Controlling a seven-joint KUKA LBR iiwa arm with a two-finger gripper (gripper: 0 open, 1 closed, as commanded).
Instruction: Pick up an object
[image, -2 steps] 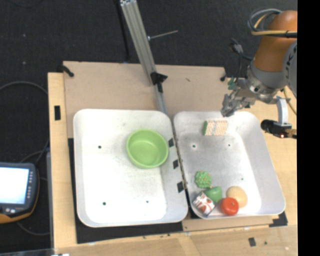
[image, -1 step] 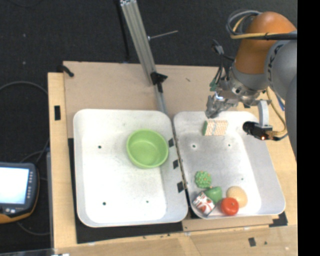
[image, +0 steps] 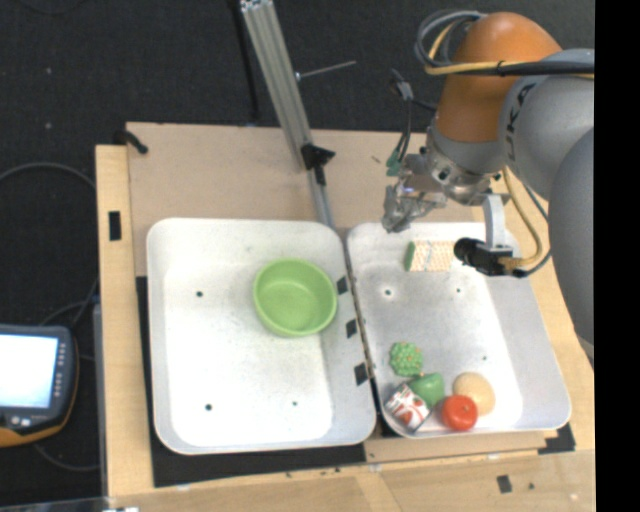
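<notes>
The pincer (image: 402, 212) hangs over the far rim of the right bin (image: 520, 330); whether it is parted or closed I cannot tell, and nothing is visibly held. The nearest candidate, a pale sponge with a green edge (image: 429, 257), lies just beside it at about 5 o'clock, long axis running 3 to 9. It sits near the bin's far wall, with bare floor toward 6. The toy foods (image: 440, 392) cluster well apart in the near corner.

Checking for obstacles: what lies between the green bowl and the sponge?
In the camera view, between green bowl and sponge: the bins' adjoining rims, otherwise bare white floor.
</notes>
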